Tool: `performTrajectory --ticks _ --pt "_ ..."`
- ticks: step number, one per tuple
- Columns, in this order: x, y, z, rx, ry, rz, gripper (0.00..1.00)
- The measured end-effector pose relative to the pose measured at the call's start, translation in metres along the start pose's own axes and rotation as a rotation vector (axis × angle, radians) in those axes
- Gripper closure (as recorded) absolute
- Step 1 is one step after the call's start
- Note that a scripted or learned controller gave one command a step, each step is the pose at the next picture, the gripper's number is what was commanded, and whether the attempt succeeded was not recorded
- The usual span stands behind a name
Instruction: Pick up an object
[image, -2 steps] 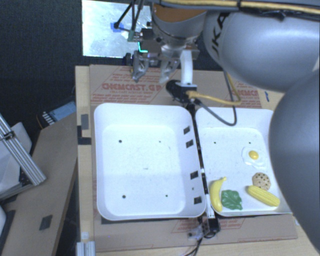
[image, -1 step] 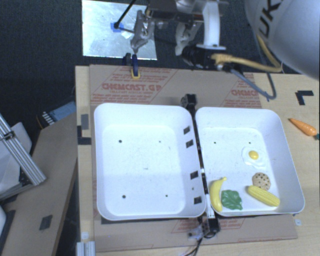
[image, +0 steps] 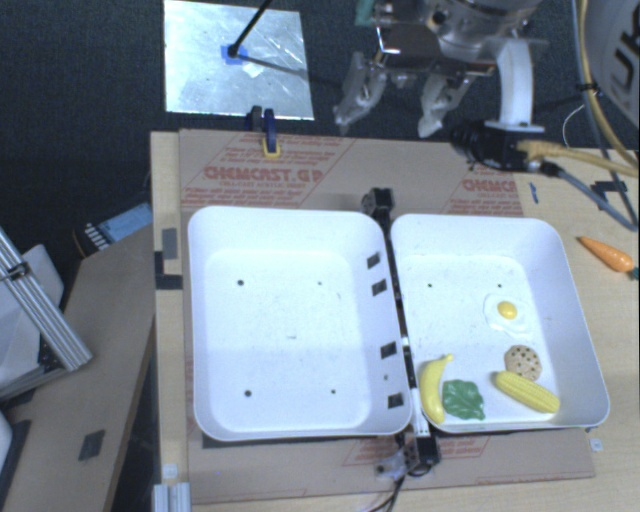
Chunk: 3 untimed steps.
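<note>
Well below the wide-spread jaws (nothing between them), banana in right bin.

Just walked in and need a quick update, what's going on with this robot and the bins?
The gripper hangs open above the far edge of the bench, holding nothing. The toy foods all lie near the front of the right bin: a banana, a green leaf, a corn cob, a cookie and a fried egg. No pick has happened yet.
</note>
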<state>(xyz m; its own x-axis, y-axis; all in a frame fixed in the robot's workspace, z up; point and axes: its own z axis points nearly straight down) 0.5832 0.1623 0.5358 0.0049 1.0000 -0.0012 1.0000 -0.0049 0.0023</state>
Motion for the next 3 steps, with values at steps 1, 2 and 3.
performTrajectory --ticks 1,2,3 --pt "-0.048 -0.072 -0.001 0.000 0.002 -0.002 0.00" --pt "-0.108 -0.097 0.000 0.000 0.001 0.000 0.00" --pt "-0.104 -0.096 -0.011 -0.004 0.002 -0.012 1.00"
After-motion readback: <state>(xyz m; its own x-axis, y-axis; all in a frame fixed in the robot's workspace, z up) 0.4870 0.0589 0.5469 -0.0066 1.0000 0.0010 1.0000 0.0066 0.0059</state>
